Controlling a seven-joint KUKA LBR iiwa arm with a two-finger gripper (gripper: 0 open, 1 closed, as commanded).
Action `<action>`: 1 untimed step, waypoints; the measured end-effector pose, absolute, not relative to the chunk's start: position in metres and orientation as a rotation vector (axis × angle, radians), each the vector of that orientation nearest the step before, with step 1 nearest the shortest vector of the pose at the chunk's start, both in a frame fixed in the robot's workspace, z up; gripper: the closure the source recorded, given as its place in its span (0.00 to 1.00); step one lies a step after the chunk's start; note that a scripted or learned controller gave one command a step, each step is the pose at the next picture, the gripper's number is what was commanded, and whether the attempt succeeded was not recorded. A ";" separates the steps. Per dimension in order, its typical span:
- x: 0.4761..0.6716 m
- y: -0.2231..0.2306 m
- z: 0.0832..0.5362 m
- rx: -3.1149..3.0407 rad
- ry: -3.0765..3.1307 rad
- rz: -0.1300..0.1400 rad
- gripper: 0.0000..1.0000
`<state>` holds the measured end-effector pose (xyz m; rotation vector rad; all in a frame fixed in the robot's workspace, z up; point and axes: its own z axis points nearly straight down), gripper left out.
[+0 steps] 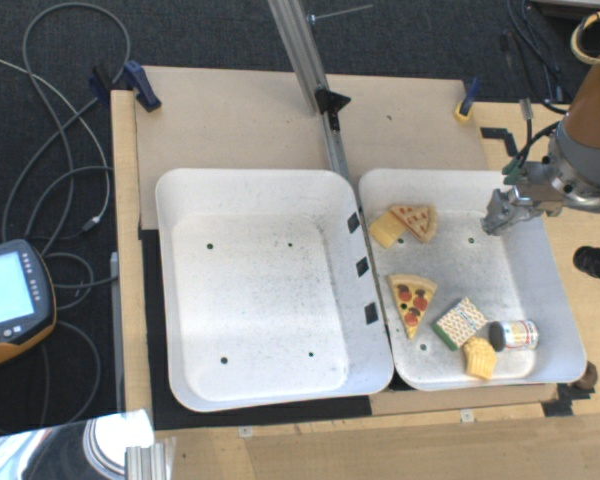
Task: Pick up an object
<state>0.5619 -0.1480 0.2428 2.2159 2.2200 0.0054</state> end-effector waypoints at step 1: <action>0.566 -0.094 0.252 2.212 2.230 0.006 1.00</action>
